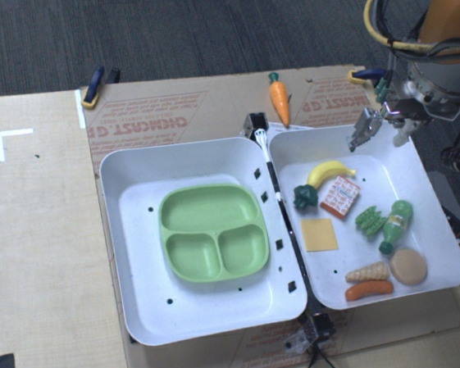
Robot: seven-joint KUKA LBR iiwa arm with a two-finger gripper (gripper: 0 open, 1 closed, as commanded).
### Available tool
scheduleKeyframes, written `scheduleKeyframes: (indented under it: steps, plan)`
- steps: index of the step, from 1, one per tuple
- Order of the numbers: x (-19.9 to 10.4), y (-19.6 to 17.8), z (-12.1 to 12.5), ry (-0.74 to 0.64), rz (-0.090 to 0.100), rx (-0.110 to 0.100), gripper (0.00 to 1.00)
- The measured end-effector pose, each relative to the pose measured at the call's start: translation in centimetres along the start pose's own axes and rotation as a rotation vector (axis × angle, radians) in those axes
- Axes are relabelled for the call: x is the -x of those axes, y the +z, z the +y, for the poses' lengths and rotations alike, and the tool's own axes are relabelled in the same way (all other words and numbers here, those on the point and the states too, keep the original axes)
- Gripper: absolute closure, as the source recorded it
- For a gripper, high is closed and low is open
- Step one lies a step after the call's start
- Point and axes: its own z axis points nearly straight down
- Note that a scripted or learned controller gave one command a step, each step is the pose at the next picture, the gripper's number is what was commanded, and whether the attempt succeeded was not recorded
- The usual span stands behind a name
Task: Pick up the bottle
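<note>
Stock of the bench as you see it, operator.

Right bin [427, 177]: holds the bottle [395, 225], green, lying tilted toward the right wall, its cap end pointing near and left. Just beside it on the left, a small green leafy piece [369, 220]; just near of it, a round tan bun [408, 267]. Also in this bin: a banana [329, 173], a red and white carton [339, 196], a piece of broccoli [304, 197], a yellow cheese slice [319, 234], a cone [367, 272] and a red sausage [368, 289].

Left bin [131, 256]: holds a green divided plate [214, 232].

Outside the bins: a carrot [278, 98] on the cardboard, beyond the far edge.

Tool: the gripper [366, 130] hangs over the far right corner of the right bin, well apart from the bottle. You can see nothing between its fingers; whether they are spread or pressed together cannot be told at this size.

Progress: nothing of the pick is done. The bottle lies untouched in the bin. Left for you, by this reckoning: travel near and slightly right to the bottle, descent, closing, lift. Close neighbours may crowd the grasp.
</note>
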Motion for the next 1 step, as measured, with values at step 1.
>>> scheduleKeyframes:
  steps: [1]
  plan:
    - [-3.15, 17.63, -1.99, -0.166, -0.001, 0.010, 0.00]
